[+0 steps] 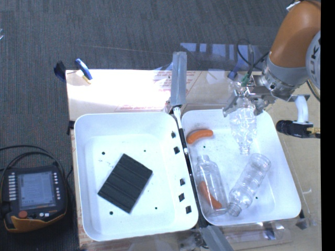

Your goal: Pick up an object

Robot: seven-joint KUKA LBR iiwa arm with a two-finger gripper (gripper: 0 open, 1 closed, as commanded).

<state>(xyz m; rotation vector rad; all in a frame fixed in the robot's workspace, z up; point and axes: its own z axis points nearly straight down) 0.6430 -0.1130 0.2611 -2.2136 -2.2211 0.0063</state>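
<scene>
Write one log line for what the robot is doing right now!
pincer: shut on crumpled clear plastic bottle | bottle: lifted over right white bin | left bin: black ribbed rectangular pad

You can read only part of a brand: the dark letters "UK" on the arm (314, 46), cut off at the frame's right side. The red print on the worktop (131, 90) and the pendant (34, 192) screen are too small to read.

Claw (244, 102) clamped, raised over bins
</scene>
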